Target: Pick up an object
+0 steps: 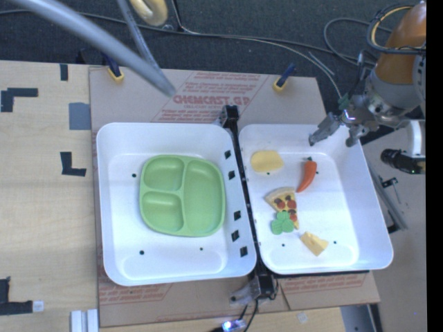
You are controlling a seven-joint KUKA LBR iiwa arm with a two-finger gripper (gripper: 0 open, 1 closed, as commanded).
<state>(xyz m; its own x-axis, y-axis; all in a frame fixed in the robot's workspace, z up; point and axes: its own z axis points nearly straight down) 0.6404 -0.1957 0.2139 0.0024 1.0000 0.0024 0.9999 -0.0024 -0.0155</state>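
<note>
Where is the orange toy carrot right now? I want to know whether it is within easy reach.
The orange toy carrot lies in the right white bin, upper middle, right of the yellow piece, below-left of the gripper.

Two bins sat side by side on the desk (41,185), the left bin (114,254) holding a divided plate (183,194) near its middle. In the right bin (360,234), a chip (266,161) lay toward the back left, a carrot (306,175) just to its right, and a pizza slice (285,203) in front of them. A broccoli piece (281,223) touched the slice's front edge, a cheese wedge (314,243) lay nearer the front right, and the claw (337,131) hung over the bin's back right rim.
</note>
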